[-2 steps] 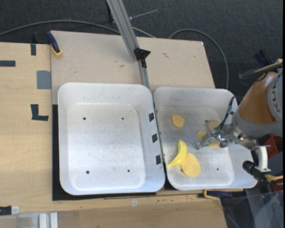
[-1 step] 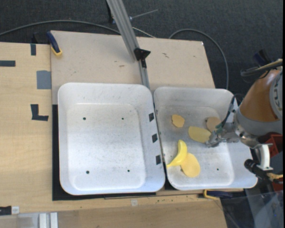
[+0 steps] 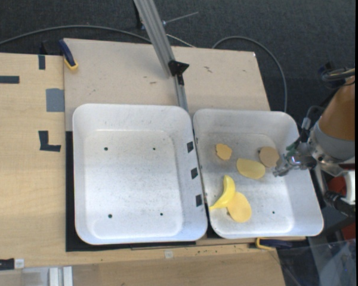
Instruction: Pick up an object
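The right bin [image 3: 292, 222] holds several small things: a yellow banana [image 3: 225, 193], a round yellow piece [image 3: 240, 208] touching it, a pale yellow oval [image 3: 250, 168], a small orange-yellow lump [image 3: 224, 152] and a tan round piece [image 3: 268, 156]. My gripper [image 3: 286, 162] is low over the bin's right side, just right of the tan piece and the pale oval. Nothing shows between its fingers. The grey arm with its orange band [image 3: 340, 115] comes in from the right edge.
The left bin [image 3: 83, 177] lies beside the right one. A metal pole [image 3: 158, 31] slants from the top down to the bins' shared edge. A cable [image 3: 268, 55] curves behind the right bin. A blue and yellow clamp [image 3: 68, 54] rests on the board at far left.
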You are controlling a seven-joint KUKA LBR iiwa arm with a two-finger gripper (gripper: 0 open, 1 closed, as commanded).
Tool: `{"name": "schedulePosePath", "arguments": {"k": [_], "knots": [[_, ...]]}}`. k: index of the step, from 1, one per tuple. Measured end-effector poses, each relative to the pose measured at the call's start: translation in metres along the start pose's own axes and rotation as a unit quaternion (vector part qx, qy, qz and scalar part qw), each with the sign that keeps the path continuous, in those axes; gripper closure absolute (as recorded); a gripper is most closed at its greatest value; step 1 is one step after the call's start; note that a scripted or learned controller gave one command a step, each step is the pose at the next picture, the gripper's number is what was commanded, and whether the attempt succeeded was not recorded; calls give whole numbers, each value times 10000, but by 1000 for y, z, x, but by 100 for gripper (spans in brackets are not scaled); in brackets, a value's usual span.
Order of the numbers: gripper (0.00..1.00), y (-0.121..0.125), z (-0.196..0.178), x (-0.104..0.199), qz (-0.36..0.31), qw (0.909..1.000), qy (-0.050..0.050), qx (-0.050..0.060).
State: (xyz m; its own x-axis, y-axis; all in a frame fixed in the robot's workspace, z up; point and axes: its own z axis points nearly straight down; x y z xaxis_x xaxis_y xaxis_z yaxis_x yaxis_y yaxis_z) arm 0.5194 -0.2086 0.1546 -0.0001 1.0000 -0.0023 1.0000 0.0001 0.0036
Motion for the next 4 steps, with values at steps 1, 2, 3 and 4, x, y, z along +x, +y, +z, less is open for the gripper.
{"name": "schedulePosePath", "arguments": {"k": [1, 2, 3, 4], "knots": [[100, 2, -63, 3, -10, 10000, 1, -5], [100, 3, -106, 3, -11, 10000, 2, -1], [100, 1, -111, 56, -33, 10000, 18, 19], [100, 6, -112, 104, -36, 10000, 20, 23]]}}
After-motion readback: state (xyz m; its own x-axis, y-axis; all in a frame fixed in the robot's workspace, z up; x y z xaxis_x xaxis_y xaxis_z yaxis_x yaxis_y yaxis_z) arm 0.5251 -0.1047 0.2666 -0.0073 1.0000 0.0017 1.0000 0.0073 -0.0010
